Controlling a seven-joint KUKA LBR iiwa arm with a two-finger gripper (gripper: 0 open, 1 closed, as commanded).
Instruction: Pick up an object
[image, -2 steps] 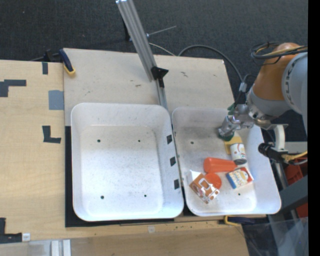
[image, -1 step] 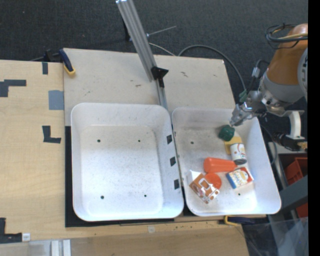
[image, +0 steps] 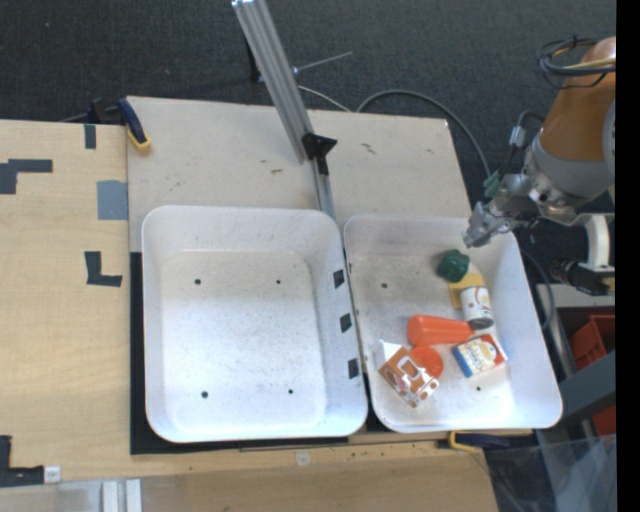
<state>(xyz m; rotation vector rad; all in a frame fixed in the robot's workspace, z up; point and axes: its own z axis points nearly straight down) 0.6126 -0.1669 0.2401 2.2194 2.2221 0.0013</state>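
My gripper (image: 476, 233) hangs over the far right part of the right bin (image: 400, 240), just above and right of a dark green round object (image: 453, 265). Nothing shows between its tips. Below the green object lies a small yellow-capped bottle (image: 473, 299). An orange carrot-shaped piece (image: 438, 328) lies near the middle, with an orange ball (image: 428, 358) under it. A blue and orange carton (image: 478, 355) sits to the right, and a brown and white packet (image: 408, 375) lies at the front.
The left bin (image: 240, 320) stands beside the right one. A slanted metal pole (image: 285, 85) rises behind the bins. A cable (image: 400, 100) runs across the bench at the back. A yellow and blue clamp (image: 133, 123) sits at the bench's far left corner.
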